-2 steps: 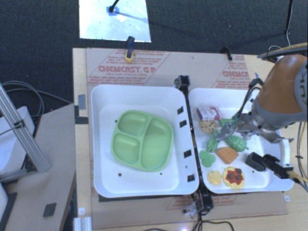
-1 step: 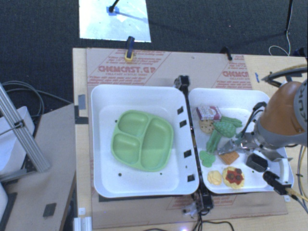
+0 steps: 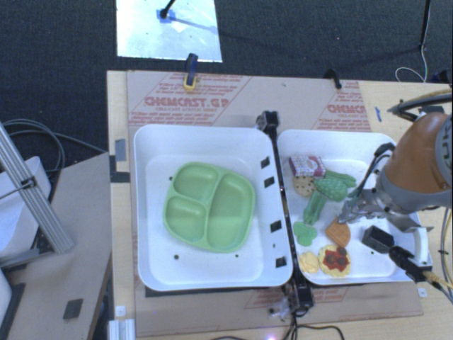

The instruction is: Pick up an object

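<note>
Right bin [image 3: 354, 142] holds a cluster of toy foods. Gripper [image 3: 352, 212] is low over its middle, tip just above an orange wedge [image 3: 338, 233] and just right of a green vegetable [image 3: 327, 190]; contact with either cannot be judged. Finger opening not discernible from this angle; nothing visibly held.

Arm [image 3: 417, 168] enters from the right, orange band over the bin's right half, wrist angled down and left.

Wedge: small, orange. Vegetable: leafy head, long stalk running down-left. Nearby: pink box [image 3: 306, 165], round cookie [image 3: 304, 185], green piece [image 3: 305, 233], yellow piece [image 3: 308, 262], red-topped pizza [image 3: 335, 260].

Left bin [image 3: 205, 137] holds a green divided plate [image 3: 209, 205].
</note>
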You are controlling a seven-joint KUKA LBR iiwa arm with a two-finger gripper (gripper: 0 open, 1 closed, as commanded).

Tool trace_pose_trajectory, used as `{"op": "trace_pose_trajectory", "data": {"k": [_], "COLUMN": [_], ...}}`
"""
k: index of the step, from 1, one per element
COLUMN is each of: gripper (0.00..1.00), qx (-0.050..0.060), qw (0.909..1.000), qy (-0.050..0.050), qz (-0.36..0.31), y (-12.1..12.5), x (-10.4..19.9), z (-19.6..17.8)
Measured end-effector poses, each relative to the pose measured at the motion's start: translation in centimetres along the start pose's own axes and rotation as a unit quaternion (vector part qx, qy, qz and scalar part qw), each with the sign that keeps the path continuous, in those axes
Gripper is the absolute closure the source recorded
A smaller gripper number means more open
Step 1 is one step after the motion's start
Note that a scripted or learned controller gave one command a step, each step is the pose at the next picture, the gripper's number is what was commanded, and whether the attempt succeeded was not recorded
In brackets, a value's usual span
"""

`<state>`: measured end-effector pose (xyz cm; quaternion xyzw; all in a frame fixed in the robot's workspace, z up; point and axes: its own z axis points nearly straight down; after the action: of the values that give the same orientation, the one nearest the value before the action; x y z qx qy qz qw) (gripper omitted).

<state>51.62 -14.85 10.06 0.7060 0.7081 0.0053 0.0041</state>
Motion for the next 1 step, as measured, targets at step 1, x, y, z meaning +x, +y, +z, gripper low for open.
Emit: {"op": "trace_pose_trajectory", "data": {"k": [1], "gripper": [0.0], "qx": [0.001], "qw": [1.0], "qy": [0.0], "qz": [0.0], "y": [-0.09], "x": [-0.01], "z": [0.14]}}
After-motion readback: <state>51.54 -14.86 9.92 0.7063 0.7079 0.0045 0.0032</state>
